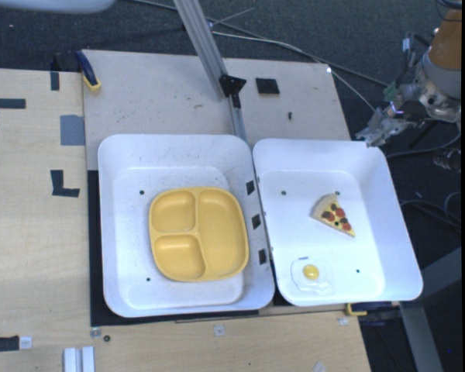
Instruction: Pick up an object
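Fried egg (pixel 310 276) lying nearest in right bin (pixel 387 200) — pizza slice (pixel 335 214) sitting just beyond.
Gripper (pixel 380 129) hovering past bin's far right corner — carrying nothing; picking apparently not yet begun.

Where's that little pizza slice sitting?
The pizza slice lies in the right bin, up and right of the fried egg.

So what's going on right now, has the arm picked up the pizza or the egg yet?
Gripper outside the right bin, past its far right corner, nothing seen held. Pizza slice and fried egg lie in that bin, untouched. Nothing blocking them.
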Motion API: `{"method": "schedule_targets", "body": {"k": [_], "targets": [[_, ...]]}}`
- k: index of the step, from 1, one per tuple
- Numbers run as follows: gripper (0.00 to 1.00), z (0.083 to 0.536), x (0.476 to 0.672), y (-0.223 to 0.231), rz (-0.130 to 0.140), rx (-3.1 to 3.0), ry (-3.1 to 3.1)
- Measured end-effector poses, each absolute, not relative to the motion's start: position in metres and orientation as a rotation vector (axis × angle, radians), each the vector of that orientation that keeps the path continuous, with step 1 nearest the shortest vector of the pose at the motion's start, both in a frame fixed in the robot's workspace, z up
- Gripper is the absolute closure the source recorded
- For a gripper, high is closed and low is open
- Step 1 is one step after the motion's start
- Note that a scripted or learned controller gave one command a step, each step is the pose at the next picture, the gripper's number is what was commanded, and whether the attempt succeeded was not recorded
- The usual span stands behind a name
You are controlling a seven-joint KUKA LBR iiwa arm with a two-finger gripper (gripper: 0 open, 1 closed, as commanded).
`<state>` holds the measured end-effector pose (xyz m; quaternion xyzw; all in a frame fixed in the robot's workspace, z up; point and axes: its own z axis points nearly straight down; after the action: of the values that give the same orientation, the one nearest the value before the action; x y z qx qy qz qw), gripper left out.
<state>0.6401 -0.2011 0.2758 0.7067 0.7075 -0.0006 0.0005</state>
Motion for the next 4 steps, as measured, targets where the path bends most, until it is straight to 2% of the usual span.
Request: {"method": "schedule_targets", "body": {"k": [2,4], "targets": [[1.00,0.279,0.627,-0.088,-0.002,2.217,2.229],[1.00,0.249,0.612,0.011,-0.004,2.218,2.228]]}}
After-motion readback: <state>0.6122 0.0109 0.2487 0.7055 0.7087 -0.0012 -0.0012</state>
